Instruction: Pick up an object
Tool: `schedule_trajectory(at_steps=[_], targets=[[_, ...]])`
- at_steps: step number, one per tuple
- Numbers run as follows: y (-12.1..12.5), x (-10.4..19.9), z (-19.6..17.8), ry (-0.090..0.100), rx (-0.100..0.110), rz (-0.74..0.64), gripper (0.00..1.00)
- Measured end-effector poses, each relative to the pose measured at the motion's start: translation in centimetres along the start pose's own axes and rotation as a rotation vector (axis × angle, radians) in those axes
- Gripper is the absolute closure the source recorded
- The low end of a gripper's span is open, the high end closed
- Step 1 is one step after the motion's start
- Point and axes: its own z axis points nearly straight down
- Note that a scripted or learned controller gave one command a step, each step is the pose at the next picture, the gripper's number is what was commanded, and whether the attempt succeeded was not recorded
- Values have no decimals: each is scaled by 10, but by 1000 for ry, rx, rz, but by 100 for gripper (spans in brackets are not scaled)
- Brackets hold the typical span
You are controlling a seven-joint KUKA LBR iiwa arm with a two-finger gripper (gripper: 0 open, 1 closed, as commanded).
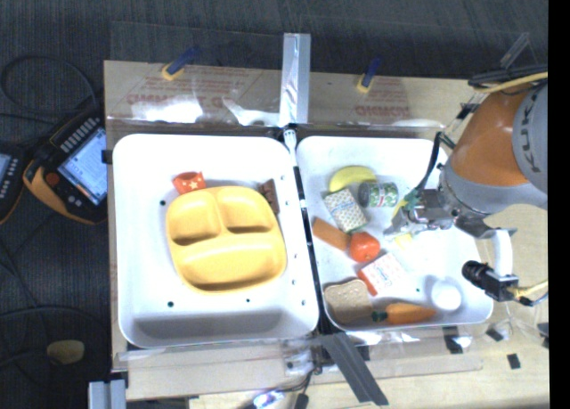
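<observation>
**Crowded right bin leaves little room for a clean grab**

The arm's orange band (499,135) rides highest, nearest the lens, over the right bin (463,153). Below it the gripper (412,217) sits low in that bin; whether it is clenched or released cannot be told, and nothing is seen held.

Just beside its tip lies a green can (378,194), with a banana (351,177) and a patterned block (345,209) beyond. A tomato (363,246) and a red-and-white carton (383,274) are nearer the front.

Risks, as I judge them: the round can may roll away when nudged, and the tight cluster could make the gripper close on two things or none.

Letters reading "KUK" show on the arm's grey casing (533,144). The can's label and the carton's print are too small to read.
</observation>
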Motion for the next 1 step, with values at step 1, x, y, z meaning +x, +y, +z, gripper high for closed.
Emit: schedule_trajectory(at_steps=[1], targets=[[48,45,-59,0,0,0,100]])
